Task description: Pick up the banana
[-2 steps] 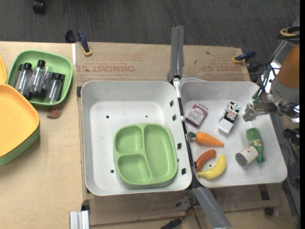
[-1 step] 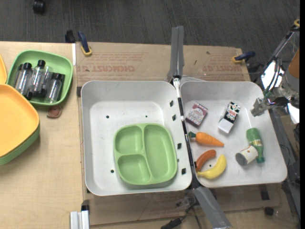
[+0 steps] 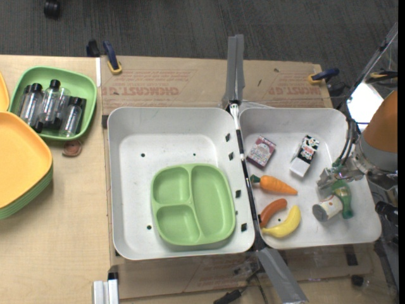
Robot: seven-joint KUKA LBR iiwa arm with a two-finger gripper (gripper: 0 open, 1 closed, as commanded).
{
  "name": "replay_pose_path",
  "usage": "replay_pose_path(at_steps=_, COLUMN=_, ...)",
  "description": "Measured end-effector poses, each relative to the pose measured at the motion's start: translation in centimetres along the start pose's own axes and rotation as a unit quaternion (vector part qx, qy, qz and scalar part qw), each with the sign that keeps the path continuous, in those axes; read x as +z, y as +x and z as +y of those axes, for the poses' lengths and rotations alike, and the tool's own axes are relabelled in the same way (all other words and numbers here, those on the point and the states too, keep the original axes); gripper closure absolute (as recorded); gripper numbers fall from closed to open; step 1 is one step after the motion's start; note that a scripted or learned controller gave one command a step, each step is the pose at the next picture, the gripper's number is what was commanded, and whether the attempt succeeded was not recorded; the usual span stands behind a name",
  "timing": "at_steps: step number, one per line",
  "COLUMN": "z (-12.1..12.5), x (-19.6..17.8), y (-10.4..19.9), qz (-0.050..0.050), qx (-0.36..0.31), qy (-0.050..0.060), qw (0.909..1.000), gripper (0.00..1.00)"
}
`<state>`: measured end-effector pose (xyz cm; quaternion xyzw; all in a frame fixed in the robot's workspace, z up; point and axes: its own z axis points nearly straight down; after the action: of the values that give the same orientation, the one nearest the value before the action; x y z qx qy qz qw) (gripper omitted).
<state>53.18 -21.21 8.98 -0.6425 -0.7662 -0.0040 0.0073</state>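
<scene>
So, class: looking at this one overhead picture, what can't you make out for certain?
- Gripper: finger positions too small and cluttered to tell, camera view.
- Arm: cut off by the right edge.
- Small milk carton: print too small to read.
- Orange plates: cut off by the left edge.
- Banana: left end touches the bin's divider, partly masked.

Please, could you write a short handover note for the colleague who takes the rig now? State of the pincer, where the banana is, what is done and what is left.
Pincer: low in the right bin, at its right side, over a small can and a green item. I cannot tell if it is open or shut.
Banana: lying at the front of the right bin, touching the red pepper, below the carrot. It is apart from the pincer, to its left.
Done: nothing; the banana is not picked.
Left: move the pincer left and forward to the banana, grasp, lift.
</scene>
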Motion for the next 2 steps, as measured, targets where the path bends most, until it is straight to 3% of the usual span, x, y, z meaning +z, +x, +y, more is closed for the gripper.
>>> replay_pose_path(at_steps=1, z=2.3, x=-4.4, y=0.7, qz=-0.008, qx=0.146, qy=-0.002, qw=0.9893, gripper=1.00)
replay_pose_path(at_steps=2, z=2.4, x=-6.8, y=1.1, qz=-0.008, qx=0.299, qy=-0.003, qw=0.9541, gripper=1.00)
